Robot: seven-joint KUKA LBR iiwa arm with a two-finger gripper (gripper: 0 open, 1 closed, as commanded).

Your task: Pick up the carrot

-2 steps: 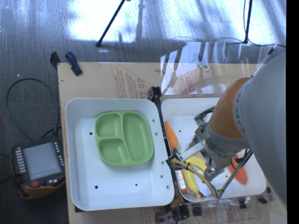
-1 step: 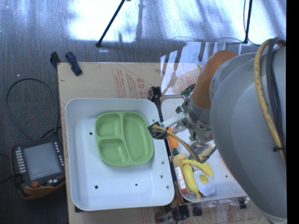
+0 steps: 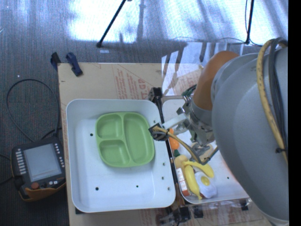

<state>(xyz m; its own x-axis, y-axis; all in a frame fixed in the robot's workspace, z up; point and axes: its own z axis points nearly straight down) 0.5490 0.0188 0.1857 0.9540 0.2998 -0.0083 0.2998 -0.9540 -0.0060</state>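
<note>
The grey arm [image 3: 254,126] took up most of the right side, its orange band turned toward the bench, and it bent down over the right bin [image 3: 230,192], covering much of it. The left bin [image 3: 84,182] lay just beside it with their rims close together. It held a green divided plate [image 3: 124,138], sitting flat and a little above the middle.

On the floor to the left of the bench sat a teach pendant [image 3: 40,166] with its cable looped behind it.

The gripper [image 3: 201,147] hung low over the right bin's left half. From where I stood I could not tell whether it was spread or pressed together, nor whether it had anything in it.

A banana [image 3: 194,172] lay in the right bin just below the gripper, with a white and yellow object [image 3: 207,185] touching its lower end. The carrot [image 3: 174,143] lay against that bin's left wall, just left of the gripper and above the banana.
</note>
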